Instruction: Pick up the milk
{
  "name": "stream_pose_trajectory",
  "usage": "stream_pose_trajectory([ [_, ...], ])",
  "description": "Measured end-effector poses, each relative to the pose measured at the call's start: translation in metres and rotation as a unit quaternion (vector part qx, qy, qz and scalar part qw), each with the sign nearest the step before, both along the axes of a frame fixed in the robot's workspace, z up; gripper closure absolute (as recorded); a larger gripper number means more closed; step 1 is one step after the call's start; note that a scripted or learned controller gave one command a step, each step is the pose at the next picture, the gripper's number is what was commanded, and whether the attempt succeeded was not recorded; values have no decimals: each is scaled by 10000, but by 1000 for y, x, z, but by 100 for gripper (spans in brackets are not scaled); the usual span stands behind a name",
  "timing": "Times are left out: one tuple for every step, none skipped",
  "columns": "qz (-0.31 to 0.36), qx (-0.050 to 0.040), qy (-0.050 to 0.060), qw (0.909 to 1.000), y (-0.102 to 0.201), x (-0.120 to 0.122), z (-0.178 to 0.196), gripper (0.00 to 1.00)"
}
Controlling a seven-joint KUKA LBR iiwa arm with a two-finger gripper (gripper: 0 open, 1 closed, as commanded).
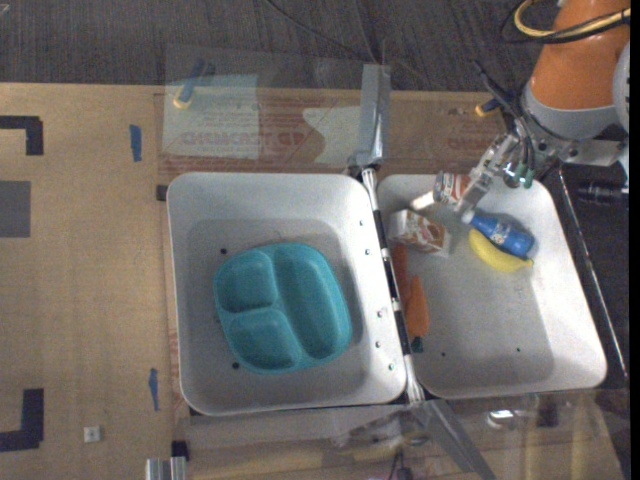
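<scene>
- gripper [462,200] reaches in from the right over the right bin [560,368], tips down at the far-left part of it; a red-and-white thing sits right at the tips, but I can't tell if it's pinched or just behind them, so grip state unclear.
- left bin [190,268] holds 1 teal divided plate [283,307] (3 compartments), well apart from the action, no risk there.
- milk [420,230] = small carton, red/white, lying near the right bin's left wall, just below-left of the tips. Looks tipped on its side, so a pinch could slide off or shove it into the wall.
- banana [500,256] just beside the tool's right side, touching the bottle; a lift might drag or bump it.
- blue bottle [503,233] lies across the banana, close to the wrist; could get grabbed instead of the carton.
- carrot [416,306] by the divider, nearer the camera, probably clear (low risk).
</scene>
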State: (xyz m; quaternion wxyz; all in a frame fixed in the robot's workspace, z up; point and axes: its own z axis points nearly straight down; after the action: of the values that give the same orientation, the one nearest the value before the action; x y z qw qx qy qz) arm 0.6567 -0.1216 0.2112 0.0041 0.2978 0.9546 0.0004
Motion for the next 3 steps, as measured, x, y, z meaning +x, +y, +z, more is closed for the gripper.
stream_pose_trajectory([
  [2003, 0, 17, 9797, 40, 1, -24, 100],
  [2213, -10, -8, 9752, 76, -8, 64, 100],
  [2423, -5, 20, 9702, 25, -56, -66, 100],
])
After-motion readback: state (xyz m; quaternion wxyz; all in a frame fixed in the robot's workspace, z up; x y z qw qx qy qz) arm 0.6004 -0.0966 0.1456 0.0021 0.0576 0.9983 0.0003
